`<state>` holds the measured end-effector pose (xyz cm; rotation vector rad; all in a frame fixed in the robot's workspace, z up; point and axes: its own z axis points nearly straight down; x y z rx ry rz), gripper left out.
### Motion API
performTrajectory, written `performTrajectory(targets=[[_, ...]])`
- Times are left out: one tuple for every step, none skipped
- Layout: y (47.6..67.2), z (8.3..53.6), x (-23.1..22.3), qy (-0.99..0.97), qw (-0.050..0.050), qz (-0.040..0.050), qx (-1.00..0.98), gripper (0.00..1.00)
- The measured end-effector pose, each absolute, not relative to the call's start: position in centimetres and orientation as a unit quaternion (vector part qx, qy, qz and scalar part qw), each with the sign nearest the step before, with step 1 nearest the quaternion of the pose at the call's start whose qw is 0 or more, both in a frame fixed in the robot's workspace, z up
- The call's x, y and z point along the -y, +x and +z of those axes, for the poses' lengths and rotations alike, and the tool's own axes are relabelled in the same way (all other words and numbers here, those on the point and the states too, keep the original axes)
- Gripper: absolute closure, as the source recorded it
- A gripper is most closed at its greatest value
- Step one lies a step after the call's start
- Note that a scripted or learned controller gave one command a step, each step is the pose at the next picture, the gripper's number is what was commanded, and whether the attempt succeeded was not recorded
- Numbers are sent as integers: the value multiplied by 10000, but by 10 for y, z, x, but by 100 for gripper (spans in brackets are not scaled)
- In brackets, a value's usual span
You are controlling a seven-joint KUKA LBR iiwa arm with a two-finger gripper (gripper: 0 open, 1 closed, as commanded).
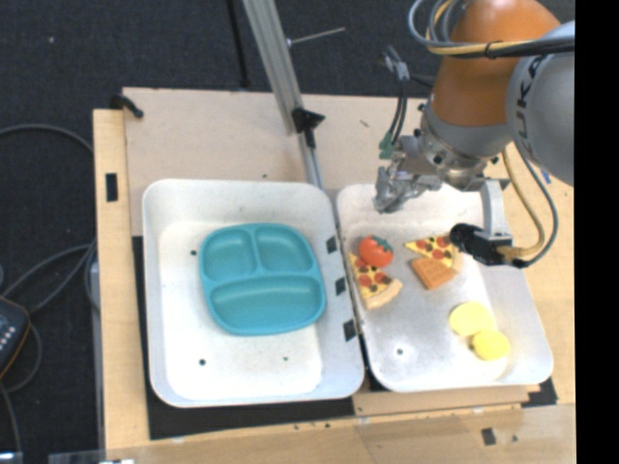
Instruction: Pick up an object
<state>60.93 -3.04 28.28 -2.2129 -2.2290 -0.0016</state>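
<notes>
Nearest the camera, well below the gripper (392,197) and to its right, two yellow discs (480,331) lie overlapping on the floor of the right bin (426,356), flat and plain, the lower one a deeper yellow. Farther in, a pizza slice (376,285) lies below the gripper and slightly to its left, a pale crust wedge with red and dark toppings. Touching its upper edge is a tomato (374,251), round, red-orange, with a green stalk, sitting just below the gripper but apart from it. To the right of these, below and right of the gripper, a second slice (431,250) with red dots rests against an orange-brown wedge (434,273). Far to the gripper's left and lower, a teal tray (261,278) with three compartments lies flat in the left bin (174,259). The gripper itself hangs over the upper left corner of the right bin, grey and pointing down, with nothing seen between its fingers; whether they are apart or together cannot be told. Behind it rises the arm (488,66) with its orange band, and a slanted metal post (276,66) stands on the bench (193,133) up and to the left.
</notes>
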Motion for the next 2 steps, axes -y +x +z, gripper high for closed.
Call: performTrajectory(targets=[[594, 260, -11, -7049, 8, 4, 7093, 100], [576, 250, -69, -7043, 8, -4, 7099, 100]])
